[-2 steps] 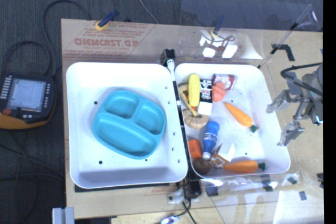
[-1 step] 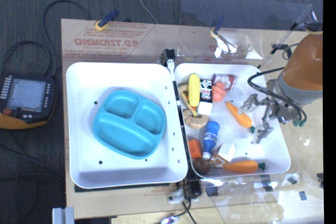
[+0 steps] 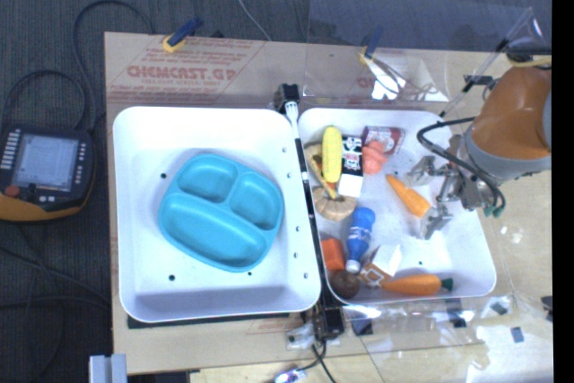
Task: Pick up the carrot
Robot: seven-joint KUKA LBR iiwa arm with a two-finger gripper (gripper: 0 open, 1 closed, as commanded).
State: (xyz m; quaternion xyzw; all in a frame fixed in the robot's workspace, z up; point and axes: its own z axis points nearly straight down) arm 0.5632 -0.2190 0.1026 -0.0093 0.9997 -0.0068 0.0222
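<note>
Tool: two-finger, metal, poised over the right part of the right bin. Fingers appear spread a little; nothing seen between them. Whether the tips touch the bin floor cannot be told.

Arm: grey with orange band, entering from the right edge, wrist bent down and leftward into the bin, dark cables looped above the tool.

Carrot: small orange piece lying at a slant in the right bin, just left of the tool, apart from it.

Second orange carrot-like item: longer, green-tipped, lying along the near wall of the same bin.

Other contents of right bin: yellow banana upright at the far left; blue bottle near the middle; red packet at the far side; brown round item in the near-left corner.

Left bin: white, holding a blue divided plate with three compartments.

Table: brown board under both bins, printed lettering at far left.

Off table, left: handheld control pendant with screen, on dark floor.
</note>
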